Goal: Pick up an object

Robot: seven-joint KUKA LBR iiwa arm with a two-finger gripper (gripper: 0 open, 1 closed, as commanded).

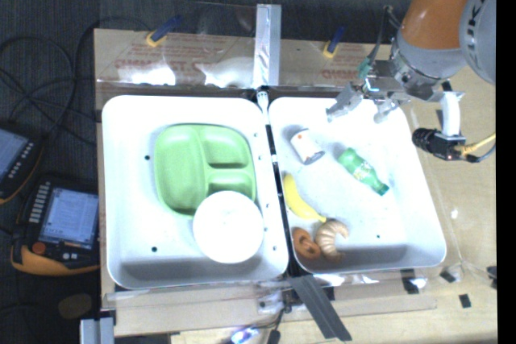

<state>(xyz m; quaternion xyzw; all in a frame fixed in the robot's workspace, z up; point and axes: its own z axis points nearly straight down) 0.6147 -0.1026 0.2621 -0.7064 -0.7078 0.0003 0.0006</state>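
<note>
**Two bins on the bench, gripper above the right one**

Before you, the bench (472,197) bears two white bins side by side. Nearest in the right bin (419,231) lie a croissant (330,234) touching a brown pastry (306,244), then a banana (297,200) along the inner wall. Farther back you see a green bottle (363,170) and a small white cup (306,146). The left bin (129,197) holds a white bowl (229,226) overlapping a green tray (201,165). At the right bin's far edge, the gripper (360,103) hangs with its fingers spread apart, nothing between them.

Bench (468,205); left bin (129,173), right bin (411,197) side by side
</note>
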